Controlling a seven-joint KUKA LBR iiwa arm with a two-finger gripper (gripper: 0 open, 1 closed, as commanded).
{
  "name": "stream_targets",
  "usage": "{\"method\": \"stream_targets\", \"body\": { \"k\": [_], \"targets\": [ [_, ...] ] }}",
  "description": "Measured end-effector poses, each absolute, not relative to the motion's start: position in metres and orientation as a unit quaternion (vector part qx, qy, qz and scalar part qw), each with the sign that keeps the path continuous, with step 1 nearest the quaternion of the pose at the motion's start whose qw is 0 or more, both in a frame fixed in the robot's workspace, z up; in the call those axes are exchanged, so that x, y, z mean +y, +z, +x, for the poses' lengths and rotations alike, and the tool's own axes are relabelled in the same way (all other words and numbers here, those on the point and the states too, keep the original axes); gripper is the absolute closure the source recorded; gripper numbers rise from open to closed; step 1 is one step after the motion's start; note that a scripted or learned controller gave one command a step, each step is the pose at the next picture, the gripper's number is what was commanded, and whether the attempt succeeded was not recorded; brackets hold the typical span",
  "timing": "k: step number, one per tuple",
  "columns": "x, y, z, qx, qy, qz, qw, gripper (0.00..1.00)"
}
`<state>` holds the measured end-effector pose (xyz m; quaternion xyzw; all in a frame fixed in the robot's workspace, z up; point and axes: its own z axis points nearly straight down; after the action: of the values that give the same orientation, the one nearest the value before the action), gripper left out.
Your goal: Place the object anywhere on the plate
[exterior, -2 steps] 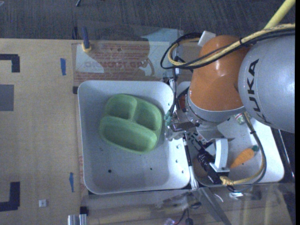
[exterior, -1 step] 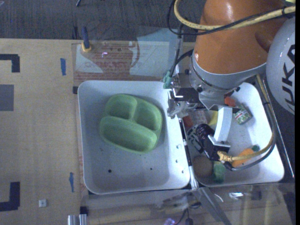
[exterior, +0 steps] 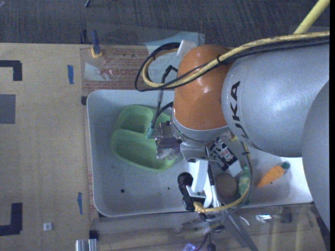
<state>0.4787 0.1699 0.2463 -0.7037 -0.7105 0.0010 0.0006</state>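
My arm [exterior: 251, 103] hangs over the white bin [exterior: 104, 182], wrist above the green plate [exterior: 133, 140]. My pincer [exterior: 166, 143] sits at the plate's right edge; I cannot tell its state. The toy carrot [exterior: 272, 175] lies in the bin, well right of the plate

The arm [exterior: 272, 93] showed glossy grey and orange shell; the bin [exterior: 104, 182] looked smooth matt white plastic, the green plates [exterior: 133, 140] soft-sheened plastic, the bench [exterior: 42, 140] matt wood.
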Motion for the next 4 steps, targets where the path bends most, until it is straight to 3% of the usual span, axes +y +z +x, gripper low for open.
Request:
{"method": "stream_targets", "body": {
  "k": [1,2,3,4],
  "targets": [
    [0.178,0.289,0.547,-0.756,-0.0006,-0.655,-0.001,1.00],
    [0.191,0.384,0.561,-0.792,-0.0006,-0.611,-0.001,1.00],
    [0.171,0.304,0.511,-0.793,0.0005,-0.609,0.000,1.00],
    [0.159,0.275,0.516,-0.810,0.0009,-0.586,0.001,1.00]
  ]
}}
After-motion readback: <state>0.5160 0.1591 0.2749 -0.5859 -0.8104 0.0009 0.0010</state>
